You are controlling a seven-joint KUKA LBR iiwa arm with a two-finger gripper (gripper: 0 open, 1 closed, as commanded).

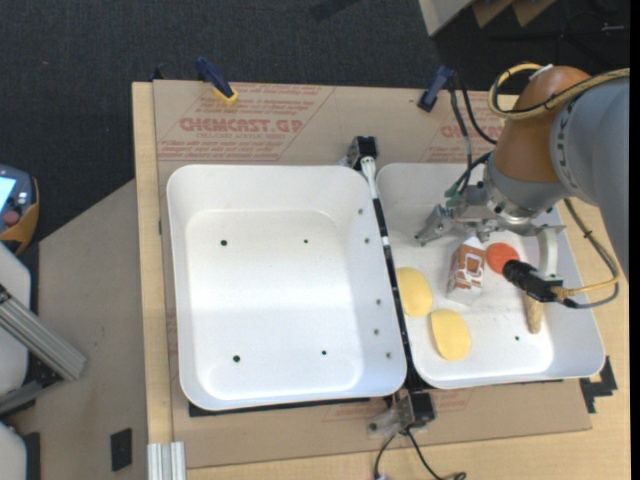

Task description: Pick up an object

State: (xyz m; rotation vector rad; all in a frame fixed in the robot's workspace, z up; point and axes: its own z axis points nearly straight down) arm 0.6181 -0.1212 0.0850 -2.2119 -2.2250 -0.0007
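Two oval pieces [432, 313] and a small packet [466, 270] in the right bin [570, 363], left bin [200, 388] alongside.

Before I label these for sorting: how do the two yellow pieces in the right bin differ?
The upper yellow piece lies beside the divider between the bins, rounder in outline; the lower yellow piece lies further from it, nearer the front rim, longer and more oval. Both are plain yellow, lie flat in the right bin, and are apart from each other.

Two blue clamps [216, 80] [435, 86] grip the brown board's [300, 118] far edge
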